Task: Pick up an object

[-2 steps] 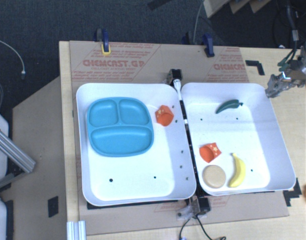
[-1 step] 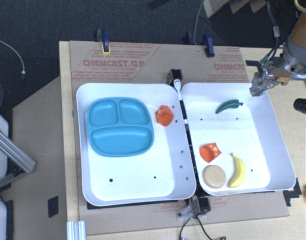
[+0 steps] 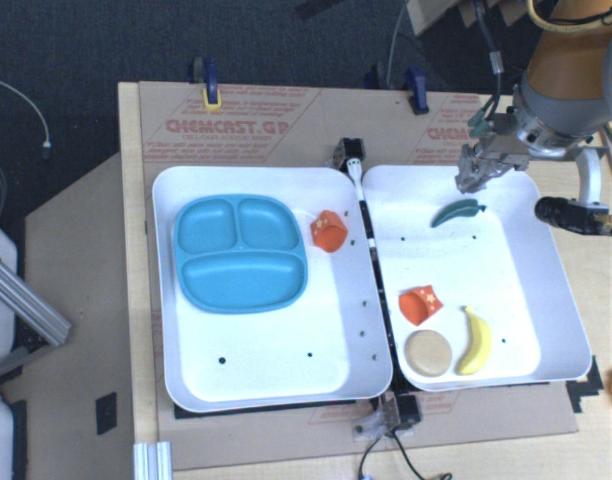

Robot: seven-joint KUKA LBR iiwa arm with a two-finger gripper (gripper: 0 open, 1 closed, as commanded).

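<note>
Gripper [image 3: 473, 176]: we see it over the far edge of the right bin [image 3: 546, 268], just beyond the pepper; whether it is parted or closed we cannot tell.
Pepper [image 3: 456, 212]: dark green, lying in the right bin near its far edge, apart from the gripper.
Banana [image 3: 474, 342]: yellow, near the right bin's near edge, touching the disc.
Disc [image 3: 428, 352]: tan and round, at the near edge of the right bin, beside the banana.
Red block [image 3: 419, 304]: in the right bin, just beyond the disc.
Plate [image 3: 241, 252]: blue, three compartments, in the left bin [image 3: 276, 368] toward its far left corner.
Orange piece [image 3: 329, 231]: in the left bin, just beside the plate's right edge.
</note>
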